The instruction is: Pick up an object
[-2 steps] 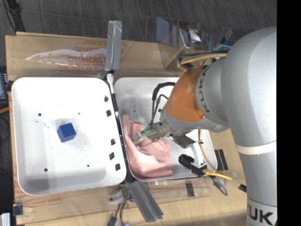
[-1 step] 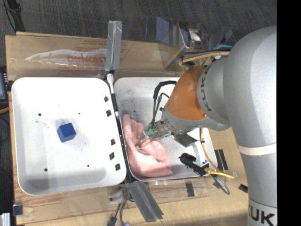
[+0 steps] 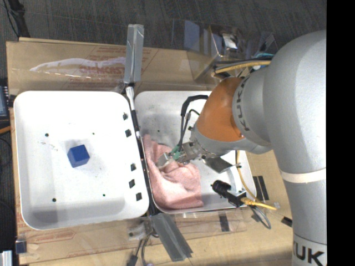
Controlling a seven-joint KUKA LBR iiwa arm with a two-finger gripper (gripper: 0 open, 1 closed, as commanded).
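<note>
Pink cloth (image 3: 178, 183): lay crumpled in the right bin, bunched against its left wall and running down into the near-left corner.
Right bin (image 3: 166, 100): white and shallow, on the right half of the bench, with bare, slightly scuffed floor showing toward its far-left corner.
Gripper (image 3: 170, 158): down low at the upper folds of the cloth, right at the fabric. Touching or just above it, the slanted view would not settle.
Claw state: could not be told, as the tip was small and muddled against the pink folds.
Arm (image 3: 288, 104): a big grey bulk reaching in from the right edge, its orange band (image 3: 219, 119) hanging over the middle of the right bin.
Left bin (image 3: 33, 121): white, side by side with the right one, their walls meeting down the middle of the bench.
Blue cube (image 3: 79, 155): sat near the middle of the left bin's floor, well apart from the gripper.
Bench (image 3: 66, 65): brown board showing along the far edge behind both bins.
</note>
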